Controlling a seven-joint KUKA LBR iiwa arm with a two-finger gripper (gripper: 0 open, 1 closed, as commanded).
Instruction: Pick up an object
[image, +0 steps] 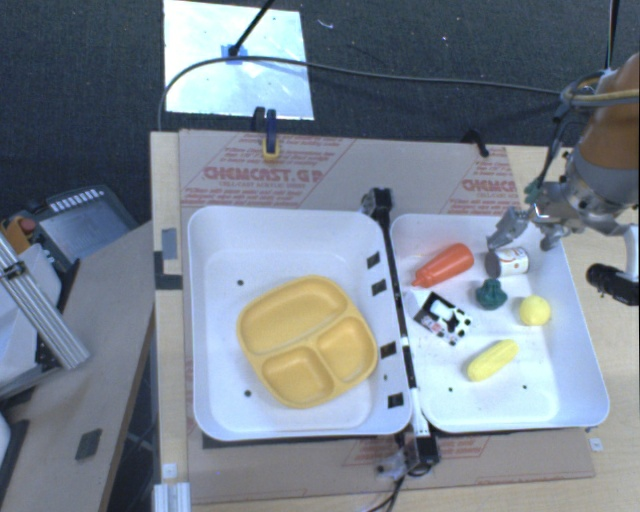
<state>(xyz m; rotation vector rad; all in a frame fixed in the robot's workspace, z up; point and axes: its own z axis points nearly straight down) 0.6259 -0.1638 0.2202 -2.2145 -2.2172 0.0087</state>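
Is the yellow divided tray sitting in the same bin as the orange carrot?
No, the yellow divided tray lies in the left bin, while the orange carrot lies in the right bin.

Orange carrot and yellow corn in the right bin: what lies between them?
In the camera view, a black-and-white block lies between the carrot and the corn.

Single arm (612, 120) entering from the 3 o'clock edge of the view, its orange band at about 2 o'clock in the frame. The grey wrist angles down toward 8 o'clock. The claw (522, 235) points downward, its two fingers spread apart, one finger (503, 232) toward 9 o'clock, nothing between them.
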